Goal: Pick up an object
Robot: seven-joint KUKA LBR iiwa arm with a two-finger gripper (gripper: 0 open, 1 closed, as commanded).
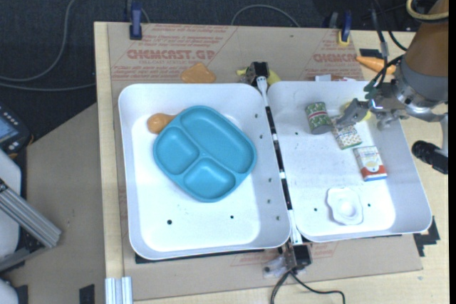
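Bins are sitting side by side on the bench, 2 of them, the left bin (142,224) filling the lower left of the frame and the right bin (406,221) the lower right, probably so that things can be lifted from one and dropped into the other. In the left bin a blue divided tray (204,152) with 3 compartments is lying flat, and 1 orange lump (157,122) is touching its upper left edge. The right bin is offering 4 loose candidates for picking: 1 small can (316,117) lying on its side at upper centre, 1 patterned packet (348,137) just beside it, 1 red and white carton (370,162) below that, and 1 white lidded cup (345,206) near the bottom. The gripper (358,109) is reaching in from the upper right and hanging over the packet and can, seemingly lining up on one of them. Whether its jaws are wide or closed I cannot tell, and nothing is visibly held.
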